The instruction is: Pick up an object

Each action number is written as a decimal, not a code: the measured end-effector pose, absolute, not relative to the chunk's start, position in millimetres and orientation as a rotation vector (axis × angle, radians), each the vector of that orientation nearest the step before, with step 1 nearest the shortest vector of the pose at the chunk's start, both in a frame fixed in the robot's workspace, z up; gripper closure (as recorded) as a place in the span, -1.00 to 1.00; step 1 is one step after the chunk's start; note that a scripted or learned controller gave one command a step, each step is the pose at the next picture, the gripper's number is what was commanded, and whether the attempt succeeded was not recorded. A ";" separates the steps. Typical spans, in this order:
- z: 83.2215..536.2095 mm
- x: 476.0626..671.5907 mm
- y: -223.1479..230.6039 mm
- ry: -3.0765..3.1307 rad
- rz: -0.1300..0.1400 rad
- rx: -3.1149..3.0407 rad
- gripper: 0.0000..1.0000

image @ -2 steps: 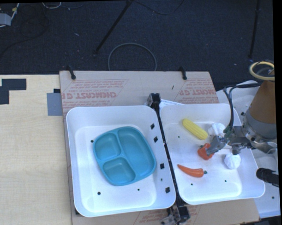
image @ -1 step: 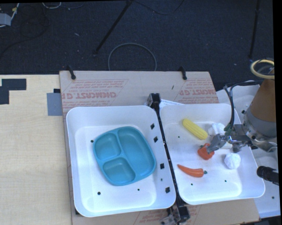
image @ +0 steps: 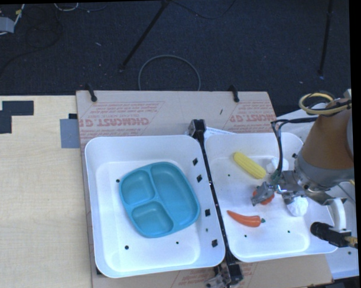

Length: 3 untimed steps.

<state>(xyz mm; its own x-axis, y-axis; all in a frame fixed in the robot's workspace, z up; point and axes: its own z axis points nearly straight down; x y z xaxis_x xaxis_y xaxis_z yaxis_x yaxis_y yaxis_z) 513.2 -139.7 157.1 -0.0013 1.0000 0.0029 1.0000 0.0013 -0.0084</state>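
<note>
In the right bin (image: 273, 249) lie a yellow corn cob (image: 249, 164) at the back, a red chili pepper (image: 245, 218) toward the front and a white lump (image: 298, 207) at the right. My gripper (image: 262, 195) is low over the bin's middle, between the corn and the pepper. A small red-orange object (image: 269, 199) sits right at its tip, partly hidden by it. The arm's orange band (image: 325, 144) rises over the bin's right side.
The left bin (image: 107, 243) holds a blue divided plate (image: 159, 198). A black divider rail (image: 209, 192) runs between the two bins. A black cable (image: 279, 149) loops over the right bin's back corner.
</note>
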 end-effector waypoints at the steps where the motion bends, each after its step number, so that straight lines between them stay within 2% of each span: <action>1: 112.8 507.7 -139.0 -2.215 0.006 -2.216 -1.00; 2: 86.7 508.0 -138.2 -2.219 0.001 -2.221 -1.00; 3: 98.5 508.4 -139.5 -2.212 0.000 -2.229 1.00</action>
